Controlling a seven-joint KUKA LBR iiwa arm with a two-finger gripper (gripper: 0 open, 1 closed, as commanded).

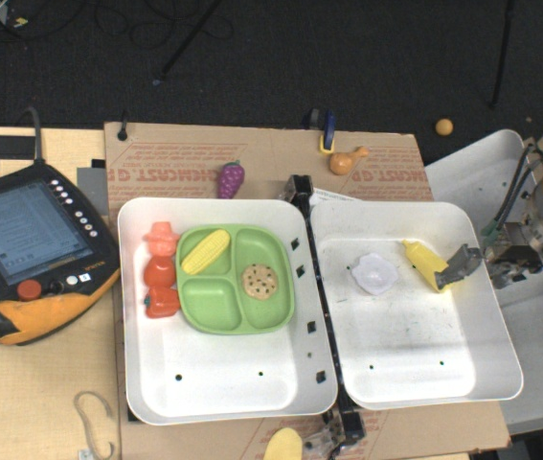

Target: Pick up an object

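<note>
Banana, yellow and toy-like, lies in the right bin near its far right side, just beside a clear plastic cup. The pincer sits low at the banana's right end, touching or nearly so, probably lined up for a grasp; whether it is clenched or released I cannot tell. The left bin carries a green tray.

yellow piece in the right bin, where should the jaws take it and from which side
Probably grip the yellow piece across its narrow width near the middle, coming down from above. It lies flat and slanted on the floor of the right bin, apart from the clear cup, with the gripper already at its lower end.
</note>
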